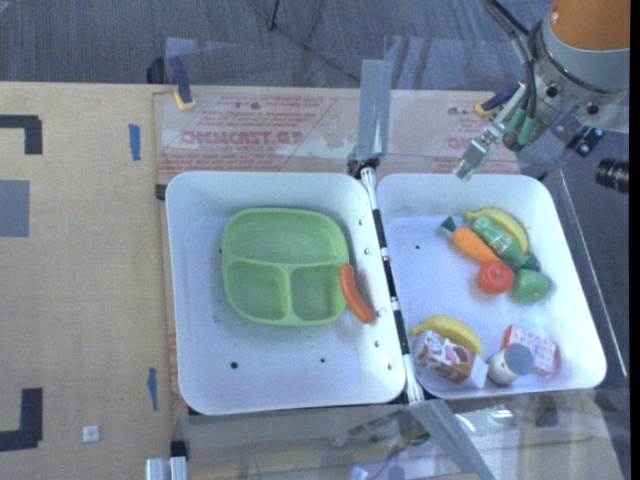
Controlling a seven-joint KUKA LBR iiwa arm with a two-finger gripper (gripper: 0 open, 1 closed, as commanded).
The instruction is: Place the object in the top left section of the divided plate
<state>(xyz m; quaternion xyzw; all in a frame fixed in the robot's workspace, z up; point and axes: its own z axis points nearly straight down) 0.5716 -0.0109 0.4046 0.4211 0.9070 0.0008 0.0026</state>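
Observation:
A green divided plate (285, 216) lies in the left bin (200, 368), with one wide section at the back and two smaller ones in front. An orange sausage (354, 294) lies on the bin floor against the plate's right rim, outside its sections. My gripper (478, 154) hangs above the back edge of the right bin (580, 368), up and to the right of the plate. I see nothing held in it. The grey arm with its orange band (590, 8) enters at the top right.
The right bin holds a carrot (472, 243), a banana (507, 223), a green bottle (497, 238), a tomato (495, 276) and a green pepper (532, 285) at the back. Another banana (447, 328), a brown carton (443, 356), a red carton (530, 348) and a small can (510, 364) sit in front.

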